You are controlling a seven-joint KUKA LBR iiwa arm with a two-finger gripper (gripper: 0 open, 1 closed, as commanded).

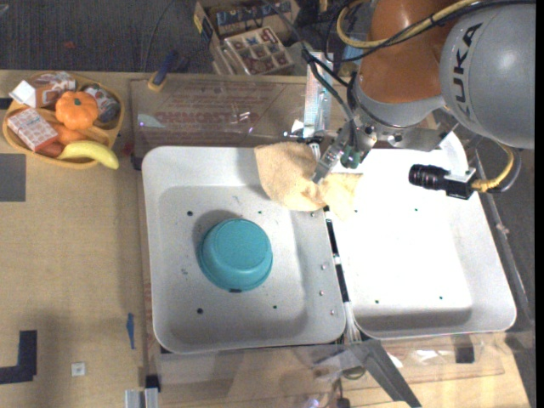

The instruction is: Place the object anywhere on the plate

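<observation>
White plastic forms both shallow bins. The left bin [170, 313] and the right bin [442, 296] sit side by side, their inner rims touching along a dark seam.

**Task items.** A teal plate [236, 254], which looks like an upturned dish, rests near the middle of the left bin floor. A tan cloth-like object [289, 177] lies across the upper right corner of the left bin, and one flap of it spills over the seam onto the right bin. The object and the plate are apart, with bare bin floor between them.

**Gripper.** The gripper [321, 175] points down at the upper part of the seam, its tip against the tan object. Whether the fingers are spread or pinching the material cannot be told; the tip is small and blurred.

**Open room.** Bare white floor surrounds the plate on all sides. Most of the right bin floor lies bare below the arm [476, 66].

**Edges.** The left bin's upper rim runs just beside a clear panel [212, 109] standing behind it.

**Hidden or cut off.** The arm covers the upper edge of the right bin, and its body is cut off by the frame at top right. A black cylindrical part [438, 178] projects over that bin. A fruit basket [59, 121] sits on the bench at upper left, well apart from the bins.
</observation>
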